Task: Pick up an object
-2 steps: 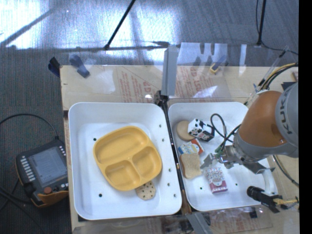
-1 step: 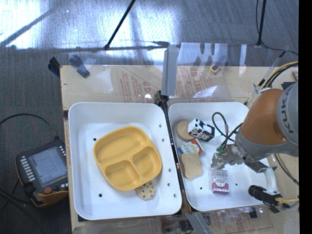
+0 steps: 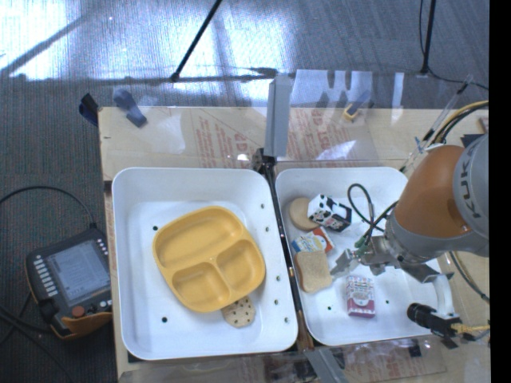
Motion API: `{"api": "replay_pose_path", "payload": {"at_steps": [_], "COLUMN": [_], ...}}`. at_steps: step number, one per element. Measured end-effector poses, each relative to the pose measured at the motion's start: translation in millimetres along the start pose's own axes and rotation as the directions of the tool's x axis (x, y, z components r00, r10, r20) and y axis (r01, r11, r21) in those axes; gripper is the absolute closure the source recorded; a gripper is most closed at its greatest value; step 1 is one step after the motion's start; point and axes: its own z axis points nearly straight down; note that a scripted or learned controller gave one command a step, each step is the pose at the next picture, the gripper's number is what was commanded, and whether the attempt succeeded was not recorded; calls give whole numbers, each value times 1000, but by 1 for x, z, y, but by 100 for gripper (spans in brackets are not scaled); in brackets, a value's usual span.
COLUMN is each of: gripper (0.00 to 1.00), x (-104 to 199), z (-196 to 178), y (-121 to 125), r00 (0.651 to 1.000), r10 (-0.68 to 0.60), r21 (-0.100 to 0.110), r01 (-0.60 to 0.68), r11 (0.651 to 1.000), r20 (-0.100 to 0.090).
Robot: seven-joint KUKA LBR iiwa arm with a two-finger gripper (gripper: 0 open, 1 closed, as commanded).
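My claw (image 3: 349,263) hung low over the right bin (image 3: 397,183), its fingers spread a little with nothing between them. The nearest pickable thing was the slice of toast (image 3: 314,270), lying flat just to the claw's left, near the bin's left wall. Just below the claw lay a small red-and-white carton (image 3: 361,296). Above the toast sat an orange-and-blue packet (image 3: 312,242), then a round tan biscuit (image 3: 303,212) and a black-and-white cow-patterned box (image 3: 330,212) (tilted, as far as I could tell). My orange band (image 3: 431,196) hid the bin's right part. In the left bin (image 3: 136,190) a yellow divided plate (image 3: 208,257) rested, with a speckled cookie (image 3: 239,313) tucked partly under its near edge. Both bins stood on the desk (image 3: 192,134); a teach pendant (image 3: 70,282) lay on the floor beyond.
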Motion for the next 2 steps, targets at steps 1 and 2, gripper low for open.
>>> {"api": "replay_pose_path", "payload": {"at_steps": [1, 2], "gripper": [0, 100], "x": [-1, -1], "z": [22, 14], "y": [-29, -30], "r00": [1000, 1000], "r10": [6, 11], "r21": [-7, -5], "r01": [-6, -11], "r11": [1000, 1000], "r20": [3, 1]}}
